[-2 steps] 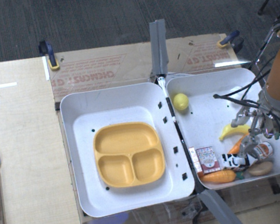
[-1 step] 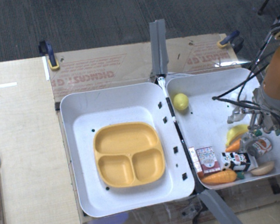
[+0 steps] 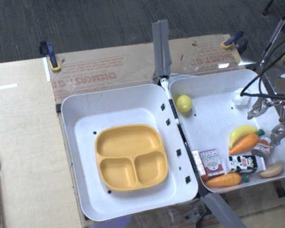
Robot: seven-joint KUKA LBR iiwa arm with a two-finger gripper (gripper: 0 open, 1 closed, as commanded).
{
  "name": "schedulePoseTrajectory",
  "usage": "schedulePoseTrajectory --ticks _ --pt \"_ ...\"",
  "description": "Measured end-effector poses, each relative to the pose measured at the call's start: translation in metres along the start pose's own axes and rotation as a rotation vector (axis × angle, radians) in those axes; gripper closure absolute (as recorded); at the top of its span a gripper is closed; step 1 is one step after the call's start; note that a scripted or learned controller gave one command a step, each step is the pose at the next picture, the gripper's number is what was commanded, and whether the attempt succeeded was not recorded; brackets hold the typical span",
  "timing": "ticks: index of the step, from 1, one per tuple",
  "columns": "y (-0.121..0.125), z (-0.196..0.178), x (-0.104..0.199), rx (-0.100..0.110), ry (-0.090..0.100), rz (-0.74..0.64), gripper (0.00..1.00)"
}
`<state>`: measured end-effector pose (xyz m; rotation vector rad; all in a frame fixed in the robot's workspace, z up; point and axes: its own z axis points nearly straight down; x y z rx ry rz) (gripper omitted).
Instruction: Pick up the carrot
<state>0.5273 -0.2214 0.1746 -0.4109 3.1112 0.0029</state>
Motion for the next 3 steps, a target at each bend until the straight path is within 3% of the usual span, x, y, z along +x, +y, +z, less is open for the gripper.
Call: schedulePoseTrajectory --ticks 1,2,3 --pt "0.020 -0.099 0.023 0.000 0.000 -0.206 0.00" --pt "0.008 -0.050 0.030 -0.001 0.003 -0.023 0.00" --pt "0.065 0.066 -0.038 0.000 0.003 0.089 0.00"
